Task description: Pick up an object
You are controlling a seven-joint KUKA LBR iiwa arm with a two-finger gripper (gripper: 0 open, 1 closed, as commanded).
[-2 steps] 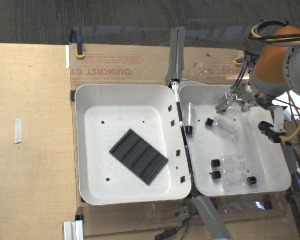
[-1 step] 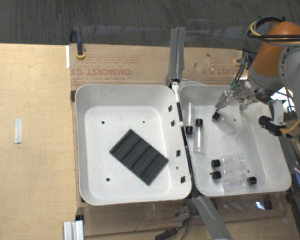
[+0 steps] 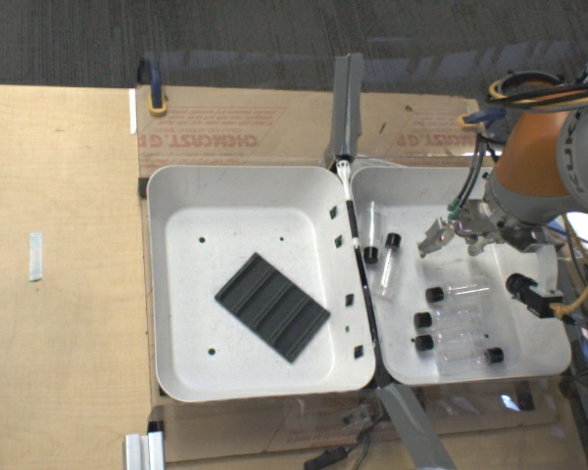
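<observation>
My gripper hangs over the upper middle of the right bin, and my two fingers are spread apart with nothing between them. Below me, toward the lower right of the frame, lies a cluster of clear vials with black caps; their bodies are so transparent against the white floor that I cannot count them, and mostly the dark caps tell me where they are. Left of me, close to the wall that divides the bins, two more clear tubes lie roughly lengthwise, one with a black cap just beside my fingers but not touching them. The left bin holds a single dark ribbed rectangular slab, lying flat and turned at an angle, well apart from me. My orange band and grey wrist cover the upper right corner of the right bin, and cables loop above them at the frame's right edge. A grey post rises at the top between the bins, over cardboard printed with reversed lettering. A blue and orange clamp grips the cardboard's upper left corner. At the far left, a small pale strip lies on the wooden bench.
</observation>
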